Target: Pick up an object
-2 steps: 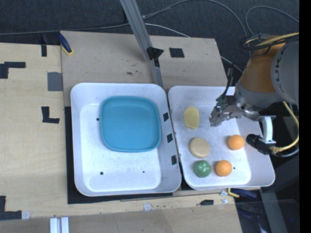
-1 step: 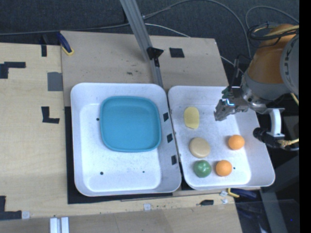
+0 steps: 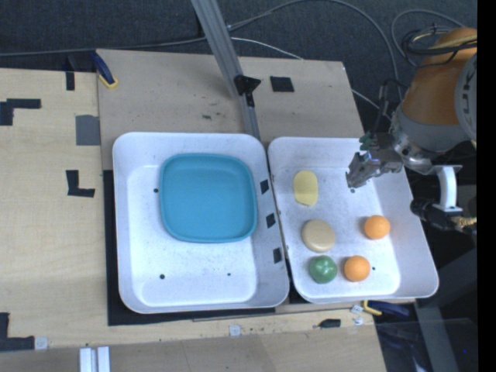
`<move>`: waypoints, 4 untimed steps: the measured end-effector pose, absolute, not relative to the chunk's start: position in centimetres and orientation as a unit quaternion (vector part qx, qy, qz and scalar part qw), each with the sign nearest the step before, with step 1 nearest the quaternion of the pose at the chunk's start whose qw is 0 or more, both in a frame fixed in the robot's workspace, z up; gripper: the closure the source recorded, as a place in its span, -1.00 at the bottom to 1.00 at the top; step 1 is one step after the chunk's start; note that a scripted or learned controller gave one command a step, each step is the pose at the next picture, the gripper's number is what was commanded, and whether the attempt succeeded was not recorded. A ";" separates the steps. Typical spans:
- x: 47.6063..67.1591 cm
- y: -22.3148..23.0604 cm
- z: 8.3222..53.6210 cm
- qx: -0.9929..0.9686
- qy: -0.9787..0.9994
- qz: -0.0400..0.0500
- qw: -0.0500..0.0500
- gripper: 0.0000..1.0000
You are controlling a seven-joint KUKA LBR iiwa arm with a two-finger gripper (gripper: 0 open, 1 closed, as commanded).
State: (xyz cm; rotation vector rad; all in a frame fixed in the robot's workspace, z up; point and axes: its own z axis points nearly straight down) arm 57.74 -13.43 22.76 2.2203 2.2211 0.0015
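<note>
- Camera view is showing the gripper (image 3: 358,173) hanging over the upper part of the right bin (image 3: 411,285), and I cannot tell how it is set or whether it is gripping anything.
- Nothing is looking lifted, so I am judging the pick as not done yet.
- Taking the right bin as landmark, all five objects are lying inside it: the yellow piece (image 3: 305,187) nearest the gripper, the beige round one (image 3: 318,235) at centre, the green ball (image 3: 322,269) and two orange balls (image 3: 376,227) (image 3: 356,268) lower.
- They are looking small, smooth and rounded.
- Left of this bin, a blue plate (image 3: 208,197) is sitting in the left bin (image 3: 139,285).
</note>
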 end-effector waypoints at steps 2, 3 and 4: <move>60.5 -4.4 21.3 0.706 0.709 0.000 -0.001 1.00; 61.5 0.8 22.6 0.705 0.709 0.001 0.000 1.00; 63.3 6.6 22.1 0.705 0.709 0.000 -0.001 1.00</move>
